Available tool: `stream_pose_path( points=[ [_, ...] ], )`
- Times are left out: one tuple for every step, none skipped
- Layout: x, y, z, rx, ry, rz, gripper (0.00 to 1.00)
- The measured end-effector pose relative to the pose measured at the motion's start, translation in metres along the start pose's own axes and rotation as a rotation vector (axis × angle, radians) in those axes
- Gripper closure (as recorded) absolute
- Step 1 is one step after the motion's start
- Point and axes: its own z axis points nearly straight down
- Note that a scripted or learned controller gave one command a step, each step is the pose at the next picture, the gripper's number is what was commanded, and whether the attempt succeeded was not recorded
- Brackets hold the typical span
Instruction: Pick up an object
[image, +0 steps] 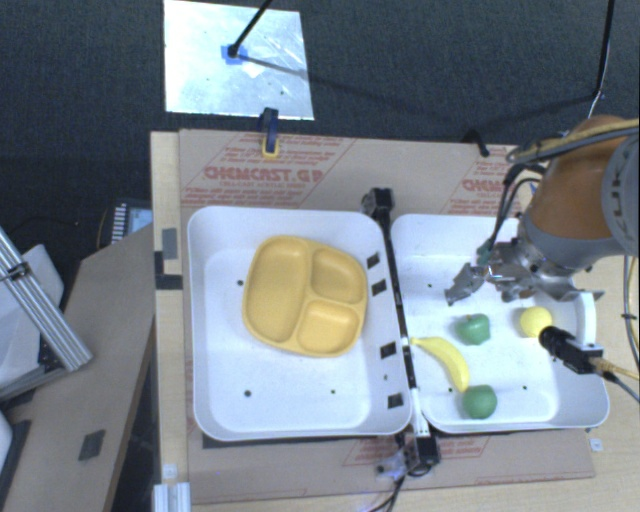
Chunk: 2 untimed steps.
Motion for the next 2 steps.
stream_pose_path(
  points=[
    [0.000, 0.003, -0.007, -0.013, -0.002, -0.002, 0.00],
    [0.006, 0.009, 0.038, -0.010, -0.001, -0.002, 0.00]
  ],
)
